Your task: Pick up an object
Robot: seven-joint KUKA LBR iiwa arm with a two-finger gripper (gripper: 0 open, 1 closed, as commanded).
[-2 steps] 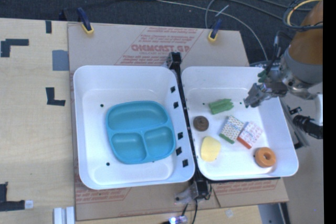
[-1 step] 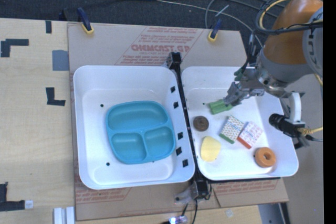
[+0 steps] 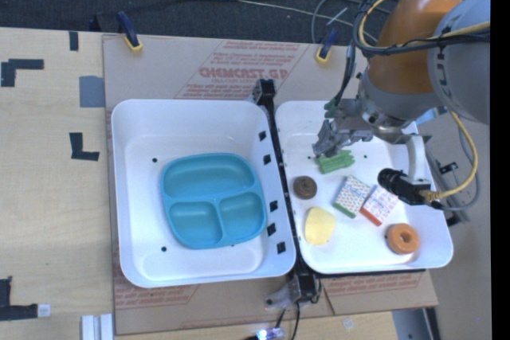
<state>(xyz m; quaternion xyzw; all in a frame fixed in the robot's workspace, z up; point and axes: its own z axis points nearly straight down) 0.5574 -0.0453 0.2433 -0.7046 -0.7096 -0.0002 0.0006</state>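
My gripper (image 3: 330,146) hangs low over the back half of the right bin (image 3: 430,255), directly above a small green object (image 3: 335,163) that lies just below its fingertips. Whether the tips touch the green piece I cannot tell. Further forward in the same bin lie a brown round cookie (image 3: 304,187), a yellow lemon-like piece (image 3: 319,226), a checkered green and white packet (image 3: 352,195), a red and white packet (image 3: 379,205) and an orange doughnut (image 3: 402,239).
The left bin (image 3: 131,131) holds a blue divided plate (image 3: 213,199). A black divider (image 3: 273,163) runs between the bins. The arm's orange band (image 3: 414,28) and cables loom over the right bin's back right. Yellow clamps (image 3: 131,40) hold the cardboard at the back.
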